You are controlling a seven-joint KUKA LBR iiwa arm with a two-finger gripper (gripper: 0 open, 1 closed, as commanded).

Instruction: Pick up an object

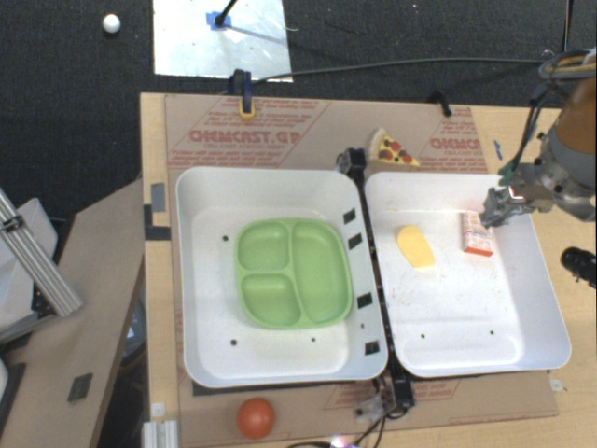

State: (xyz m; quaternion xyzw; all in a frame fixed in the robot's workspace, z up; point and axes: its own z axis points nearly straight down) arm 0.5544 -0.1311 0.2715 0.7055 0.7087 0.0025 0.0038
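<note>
Now lower your gripper, whose grip state you cannot tell from here, squarely over the box just beside it.

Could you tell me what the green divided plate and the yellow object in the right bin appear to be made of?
The green plate looks like moulded plastic: uniform colour, soft sheen, smooth rounded compartments. The yellow object seems matte, possibly foam or soft plastic; its even colour and rounded edges suggest that, but it is too small to be sure.

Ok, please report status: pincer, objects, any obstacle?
Pincer above right bin, beside small box. Yellow block lies apart. Nothing blocking.
</note>
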